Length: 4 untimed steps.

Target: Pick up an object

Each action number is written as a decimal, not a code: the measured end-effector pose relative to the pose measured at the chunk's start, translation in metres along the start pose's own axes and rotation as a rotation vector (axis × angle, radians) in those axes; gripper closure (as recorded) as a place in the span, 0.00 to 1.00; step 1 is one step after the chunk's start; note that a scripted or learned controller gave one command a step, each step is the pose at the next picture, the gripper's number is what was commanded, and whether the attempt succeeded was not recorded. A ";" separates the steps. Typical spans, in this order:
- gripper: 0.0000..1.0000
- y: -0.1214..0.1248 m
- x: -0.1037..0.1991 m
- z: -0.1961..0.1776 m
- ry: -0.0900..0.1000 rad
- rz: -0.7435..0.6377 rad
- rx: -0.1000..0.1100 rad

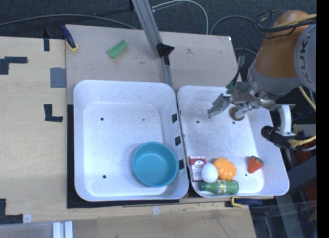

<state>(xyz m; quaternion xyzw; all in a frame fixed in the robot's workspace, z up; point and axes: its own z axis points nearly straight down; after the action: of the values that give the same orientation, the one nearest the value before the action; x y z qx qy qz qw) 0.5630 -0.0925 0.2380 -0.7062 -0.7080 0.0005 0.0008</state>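
The arm is reaching in from the right, its orange band showing above the wrist. The tool (222,106) is hanging over the upper part of the right bin (216,144), angled toward the left; nothing is sitting between its fingers, and how wide they are standing cannot be told from this angle.

All loose objects in the right bin are lying along its near edge, well apart from the tool. A small red and white carton (197,167) is standing at the left. A white egg (209,172) is touching it, and an orange fruit (225,168) is sitting just beside the egg. A green bottle (220,186) is lying on its side in front of these, against the bin's front wall. A red strawberry (255,164) is resting apart, toward the right wall.

The left bin (97,113) is carrying a blue bowl (154,164), upright, near its front right corner.

On the worktop (31,129) behind the bins, a green block (116,49) is lying beside a slanted grey pole (144,11).
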 end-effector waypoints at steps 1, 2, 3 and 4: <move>0.00 0.000 0.000 0.000 0.000 0.000 0.000; 0.00 -0.001 0.010 0.052 0.000 0.001 0.005; 0.00 0.003 0.002 0.107 -0.001 0.002 0.006; 0.00 0.003 0.002 0.151 -0.003 0.001 -0.001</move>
<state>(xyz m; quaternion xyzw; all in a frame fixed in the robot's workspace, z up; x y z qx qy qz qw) 0.5656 -0.0902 0.0873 -0.7066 -0.7077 0.0010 -0.0005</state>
